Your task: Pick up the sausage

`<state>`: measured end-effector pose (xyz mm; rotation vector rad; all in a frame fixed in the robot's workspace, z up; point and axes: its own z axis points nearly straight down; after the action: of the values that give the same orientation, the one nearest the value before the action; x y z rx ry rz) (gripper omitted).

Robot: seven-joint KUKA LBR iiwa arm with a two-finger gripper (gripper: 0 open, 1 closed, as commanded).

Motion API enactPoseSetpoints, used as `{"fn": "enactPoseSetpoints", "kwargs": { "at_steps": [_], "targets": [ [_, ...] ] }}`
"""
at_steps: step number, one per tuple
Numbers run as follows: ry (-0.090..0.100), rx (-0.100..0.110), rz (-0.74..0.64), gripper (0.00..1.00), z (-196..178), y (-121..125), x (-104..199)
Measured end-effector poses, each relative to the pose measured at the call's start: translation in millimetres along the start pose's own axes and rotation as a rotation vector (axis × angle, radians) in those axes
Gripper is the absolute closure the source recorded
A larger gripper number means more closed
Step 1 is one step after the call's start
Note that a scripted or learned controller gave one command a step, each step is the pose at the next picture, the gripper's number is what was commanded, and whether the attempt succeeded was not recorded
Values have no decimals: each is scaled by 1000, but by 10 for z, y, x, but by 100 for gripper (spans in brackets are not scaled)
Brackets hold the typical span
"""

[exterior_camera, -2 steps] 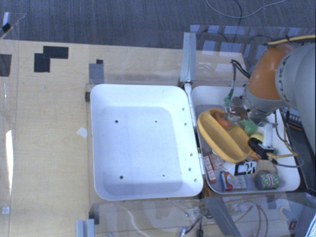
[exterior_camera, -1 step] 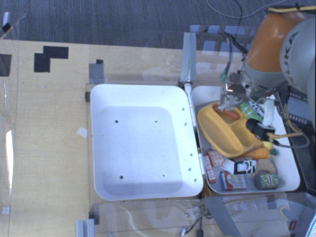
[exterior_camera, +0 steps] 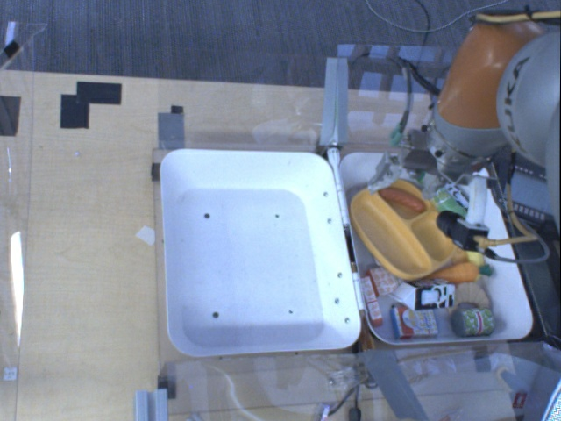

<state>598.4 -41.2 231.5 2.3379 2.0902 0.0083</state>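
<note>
the sausage [exterior_camera: 401, 199] is a small reddish-brown link, lying flat and slanted from upper left to lower right, in the upper compartment of a yellow tray [exterior_camera: 390, 235] in the right bin [exterior_camera: 517, 323], toward its back.

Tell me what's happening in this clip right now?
A grey and orange robot arm reaches in from the right over the right bin, which is crowded with toy food and small packages. Its wrist hangs above the back of that bin, close to a yellow divided tray lying tilted there. The sausage rests in the tray's upper compartment, and nothing shows it being held. The left bin sits beside it.
</note>
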Motion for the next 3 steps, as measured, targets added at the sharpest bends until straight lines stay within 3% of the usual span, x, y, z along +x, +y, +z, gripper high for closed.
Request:
{"fn": "enactPoseSetpoints", "kwargs": {
  "at_steps": [1,2,3],
  "targets": [
    [0,-15,187,0,1245,-310,-549],
    [7,28,115,0,1356,376,-698],
    [5,40,110,100,1235,357,-707]
  ]
}}
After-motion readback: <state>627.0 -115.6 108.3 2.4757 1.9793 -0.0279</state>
